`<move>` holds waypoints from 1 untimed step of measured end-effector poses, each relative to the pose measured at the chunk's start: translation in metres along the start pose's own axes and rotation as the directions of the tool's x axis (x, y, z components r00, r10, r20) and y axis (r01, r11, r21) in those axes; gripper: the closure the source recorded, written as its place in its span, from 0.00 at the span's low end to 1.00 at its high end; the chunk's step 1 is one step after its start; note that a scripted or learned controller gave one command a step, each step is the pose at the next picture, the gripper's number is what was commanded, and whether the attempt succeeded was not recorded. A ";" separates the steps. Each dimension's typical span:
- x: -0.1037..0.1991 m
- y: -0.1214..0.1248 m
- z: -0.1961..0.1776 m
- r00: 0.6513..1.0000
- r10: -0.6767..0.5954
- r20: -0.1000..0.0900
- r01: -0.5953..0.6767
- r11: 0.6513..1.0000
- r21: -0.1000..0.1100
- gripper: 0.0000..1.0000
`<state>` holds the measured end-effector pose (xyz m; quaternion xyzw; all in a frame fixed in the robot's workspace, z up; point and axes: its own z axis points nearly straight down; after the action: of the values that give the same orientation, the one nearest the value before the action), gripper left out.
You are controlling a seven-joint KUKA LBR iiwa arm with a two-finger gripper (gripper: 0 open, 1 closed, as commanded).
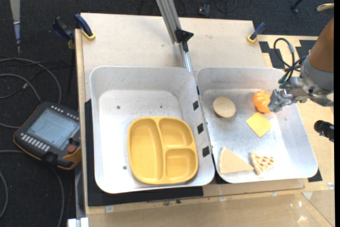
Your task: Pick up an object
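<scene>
Pale bench (pixel 133 40) carrying two shallow white bins side by side. Left bin (pixel 106 98) holding a yellow divided plate (pixel 162 150). Right bin (pixel 297 141) holding a tan wedge (pixel 232 161), yellow square (pixel 258 125), round beige piece (pixel 224 107), lattice-topped slice (pixel 263 162) and orange ball (pixel 261 101). Grey arm (pixel 321 69) reaching in from the right, angled down over the right bin. End effector (pixel 277 101) low, right against the orange ball; grip state impossible to tell.
</scene>
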<state>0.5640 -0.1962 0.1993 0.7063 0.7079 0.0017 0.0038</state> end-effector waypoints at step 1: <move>0.000 0.002 -0.028 1.000 0.000 -0.001 0.000 1.000 0.003 1.00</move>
<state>0.5653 -0.1962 0.2275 0.7063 0.7079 0.0010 0.0024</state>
